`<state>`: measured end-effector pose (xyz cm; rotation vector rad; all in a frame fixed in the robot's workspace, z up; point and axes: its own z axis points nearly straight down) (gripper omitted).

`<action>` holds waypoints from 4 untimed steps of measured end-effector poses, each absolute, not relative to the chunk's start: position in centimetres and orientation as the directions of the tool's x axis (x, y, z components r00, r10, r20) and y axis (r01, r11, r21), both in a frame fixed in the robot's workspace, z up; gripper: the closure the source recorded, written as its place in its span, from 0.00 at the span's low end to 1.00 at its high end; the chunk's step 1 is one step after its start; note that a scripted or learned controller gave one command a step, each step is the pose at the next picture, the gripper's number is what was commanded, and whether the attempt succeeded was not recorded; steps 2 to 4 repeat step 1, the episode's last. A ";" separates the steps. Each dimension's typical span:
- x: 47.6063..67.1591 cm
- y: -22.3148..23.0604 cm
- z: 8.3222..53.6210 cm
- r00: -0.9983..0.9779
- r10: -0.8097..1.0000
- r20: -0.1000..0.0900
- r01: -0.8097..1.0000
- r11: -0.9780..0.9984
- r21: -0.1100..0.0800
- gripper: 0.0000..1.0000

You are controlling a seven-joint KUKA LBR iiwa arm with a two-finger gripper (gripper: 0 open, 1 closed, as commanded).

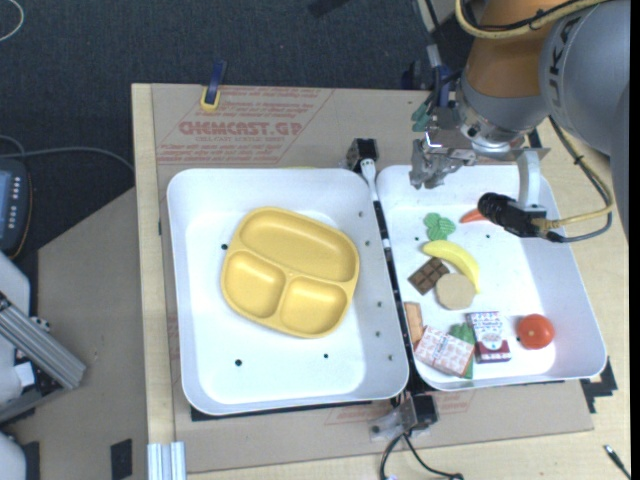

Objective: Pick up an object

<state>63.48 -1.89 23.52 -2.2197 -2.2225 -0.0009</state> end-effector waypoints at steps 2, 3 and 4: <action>63.4 -1.4 21.5 -0.001 1.000 0.000 1.000 0.001 -0.004 1.00; 63.4 -1.4 21.5 -0.001 1.000 0.000 1.000 0.001 -0.004 1.00; 63.4 -1.4 21.5 -0.001 1.000 0.000 1.000 0.001 -0.004 1.00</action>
